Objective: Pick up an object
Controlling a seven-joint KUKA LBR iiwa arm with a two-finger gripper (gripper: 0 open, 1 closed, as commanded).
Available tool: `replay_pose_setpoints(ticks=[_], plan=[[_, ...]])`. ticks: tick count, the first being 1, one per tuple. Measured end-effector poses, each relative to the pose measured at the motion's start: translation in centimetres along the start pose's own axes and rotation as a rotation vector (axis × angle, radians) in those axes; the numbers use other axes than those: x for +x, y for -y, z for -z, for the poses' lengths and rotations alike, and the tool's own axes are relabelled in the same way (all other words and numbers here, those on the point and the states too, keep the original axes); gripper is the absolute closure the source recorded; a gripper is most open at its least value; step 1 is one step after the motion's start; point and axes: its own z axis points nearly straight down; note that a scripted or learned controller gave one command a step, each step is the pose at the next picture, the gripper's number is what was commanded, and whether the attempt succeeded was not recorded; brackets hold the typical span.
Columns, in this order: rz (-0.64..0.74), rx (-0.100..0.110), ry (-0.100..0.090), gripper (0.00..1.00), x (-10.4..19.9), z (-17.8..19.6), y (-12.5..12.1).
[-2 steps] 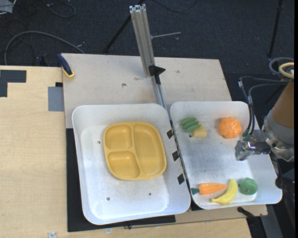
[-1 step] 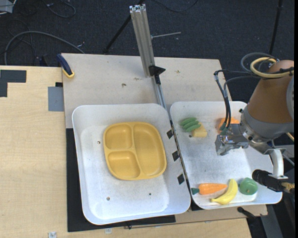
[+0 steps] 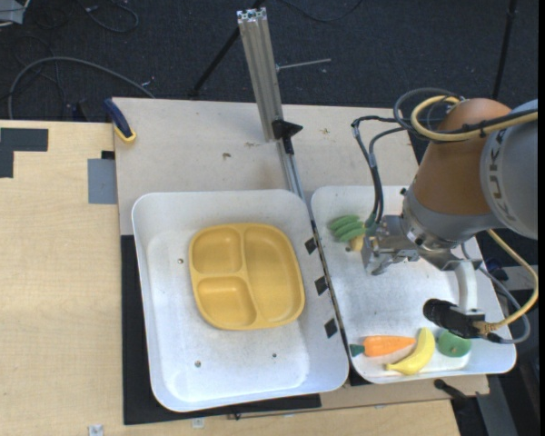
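Observation:
My gripper hangs low over the right bin, in its upper left part, under the grey arm with its orange band. Just left of it lies a green ribbed toy vegetable with a small yellowish piece at its lower edge, very close to the gripper. Along the bin's front edge lie an orange carrot, a yellow banana and a green round piece. I see nothing held in the gripper.
The left bin holds a yellow three-compartment plate. A metal post rises behind the two bins. Black clips sit along the divide between the bins. Bare white floor lies in the middle of the right bin.

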Motion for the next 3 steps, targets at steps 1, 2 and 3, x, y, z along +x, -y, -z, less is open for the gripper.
replay_pose_setpoints(ticks=[1, 2, 3], plan=[[0.0, 0.0, 0.001, 1.0, 5.6, 0.2, -1.4], [-0.001, -0.003, 0.001, 1.0, 10.2, 1.9, -4.3], [-0.002, -0.001, 0.001, 1.0, 14.4, 1.4, -6.2]])
